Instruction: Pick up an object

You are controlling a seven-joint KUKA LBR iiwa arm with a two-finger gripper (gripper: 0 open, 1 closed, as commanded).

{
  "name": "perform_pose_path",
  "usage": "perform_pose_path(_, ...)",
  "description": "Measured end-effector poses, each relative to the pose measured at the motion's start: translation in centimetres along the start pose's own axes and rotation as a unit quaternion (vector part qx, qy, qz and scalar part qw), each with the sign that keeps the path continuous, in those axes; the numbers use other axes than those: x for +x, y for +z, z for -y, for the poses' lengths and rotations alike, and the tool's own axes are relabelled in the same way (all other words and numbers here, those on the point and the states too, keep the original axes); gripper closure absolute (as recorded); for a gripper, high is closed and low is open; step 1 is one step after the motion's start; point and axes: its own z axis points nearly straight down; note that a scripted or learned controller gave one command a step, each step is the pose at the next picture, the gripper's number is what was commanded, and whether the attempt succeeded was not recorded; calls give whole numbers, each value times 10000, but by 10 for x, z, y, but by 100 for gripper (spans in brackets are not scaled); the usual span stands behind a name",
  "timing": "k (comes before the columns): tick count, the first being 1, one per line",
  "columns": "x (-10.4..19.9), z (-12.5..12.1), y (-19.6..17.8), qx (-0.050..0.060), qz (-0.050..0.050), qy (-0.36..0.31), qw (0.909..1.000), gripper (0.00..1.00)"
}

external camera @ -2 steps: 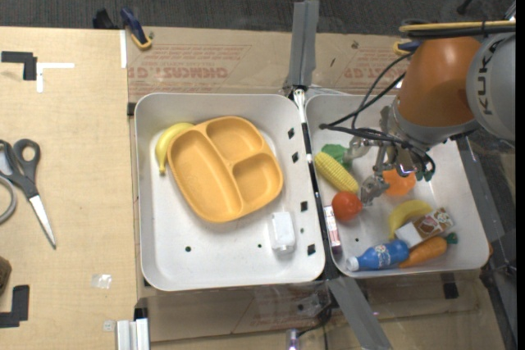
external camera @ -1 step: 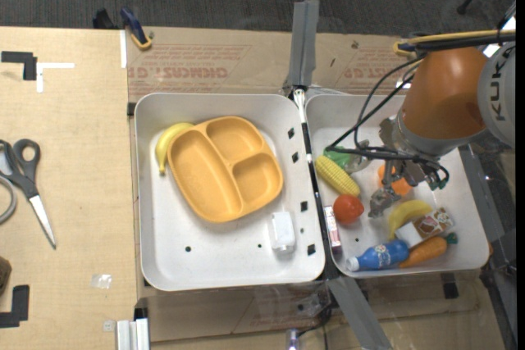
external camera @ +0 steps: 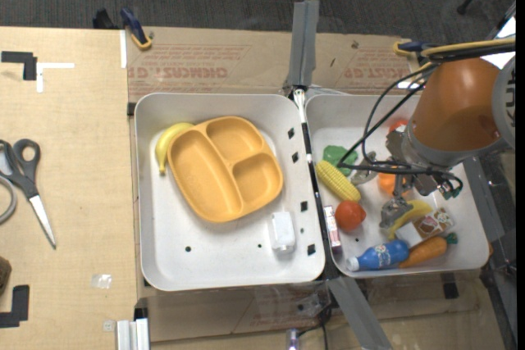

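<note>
Camera view: gripper (external camera: 399, 207) low in right bin (external camera: 467, 256), jaws apart, tips touching or just above a small banana (external camera: 408, 214); cannot tell which. Tomato (external camera: 350, 215) left of banana, corn (external camera: 338, 180) up-left, carrot (external camera: 426, 249) and bottle (external camera: 381, 256) below. Nothing visibly clamped between jaws.

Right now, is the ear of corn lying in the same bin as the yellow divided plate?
No, the ear of corn lies in the right bin, while the yellow divided plate sits in the left bin.
</note>
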Motion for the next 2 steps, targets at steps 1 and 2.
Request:
perform_pose_path(1,-2,0,-10,13,19,-7,10000,100)
perform_pose_path(2,-6,-62,-100,-3,14,-1590,9873,100)
